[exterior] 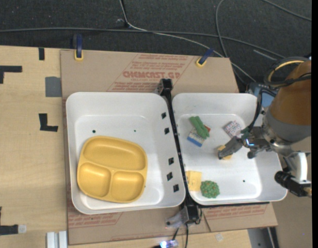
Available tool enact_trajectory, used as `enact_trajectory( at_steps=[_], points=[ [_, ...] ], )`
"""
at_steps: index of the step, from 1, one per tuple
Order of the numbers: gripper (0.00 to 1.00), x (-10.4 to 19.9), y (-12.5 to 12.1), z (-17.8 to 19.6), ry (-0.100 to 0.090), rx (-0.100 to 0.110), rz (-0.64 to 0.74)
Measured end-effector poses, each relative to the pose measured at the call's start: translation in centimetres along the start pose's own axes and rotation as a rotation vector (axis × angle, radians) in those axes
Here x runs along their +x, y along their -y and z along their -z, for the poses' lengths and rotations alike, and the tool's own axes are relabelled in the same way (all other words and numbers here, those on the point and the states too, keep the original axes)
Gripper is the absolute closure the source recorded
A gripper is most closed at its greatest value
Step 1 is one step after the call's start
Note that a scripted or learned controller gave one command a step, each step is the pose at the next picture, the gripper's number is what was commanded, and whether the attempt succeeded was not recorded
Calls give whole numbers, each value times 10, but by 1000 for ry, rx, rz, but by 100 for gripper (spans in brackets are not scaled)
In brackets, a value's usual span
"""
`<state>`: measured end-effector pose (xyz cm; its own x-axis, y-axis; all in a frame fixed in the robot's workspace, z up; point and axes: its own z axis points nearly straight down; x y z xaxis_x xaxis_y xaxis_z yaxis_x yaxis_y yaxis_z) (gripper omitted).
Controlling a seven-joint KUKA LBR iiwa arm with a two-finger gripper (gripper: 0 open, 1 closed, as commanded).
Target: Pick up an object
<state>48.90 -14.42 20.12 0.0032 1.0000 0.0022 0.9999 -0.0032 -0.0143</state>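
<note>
- Down in the right bin (252, 103), right-centre of the frame, the gripper (230, 150) is low over the floor with its dark fingers pointing toward the left
- Right under the fingertips there's a small yellow piece (227, 156), just peeking out below them; it looks like the target, though I can't be sure it isn't merely shadowed by them
- How it should handle, by my read: small, light, probably a stiff plastic or foam toy bit, nothing fragile; it could skid on the smooth white floor, so a pinch across its short sides from straight above seems best
- The hand now: the fingers look drawn close together, narrow rather than wide, but whether the yellow piece sits between them or just beneath them I cannot tell from this slant
- Other candidates nearby: a green block (199, 124) and a blue piece (194, 139) up and left of the gripper, a small striped card (231, 127) just above it
- Lower in the same bin, a bumpy green ball (210, 189) beside a flat yellow square (193, 179), both well clear of the fingers
- Over in the left bin (76, 105), a yellow divided plate (112, 168) lies flat, well apart from the action
</note>
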Motion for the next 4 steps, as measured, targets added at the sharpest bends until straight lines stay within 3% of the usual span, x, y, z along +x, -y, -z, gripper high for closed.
enact_trajectory(
  at_steps=[1,3,4],
  points=[
    [0,0,-3,6,2,-12,4],
    [0,12,-8,-90,1,-8,4],
    [0,12,-8,-117,3,-13,4]
  ],
)
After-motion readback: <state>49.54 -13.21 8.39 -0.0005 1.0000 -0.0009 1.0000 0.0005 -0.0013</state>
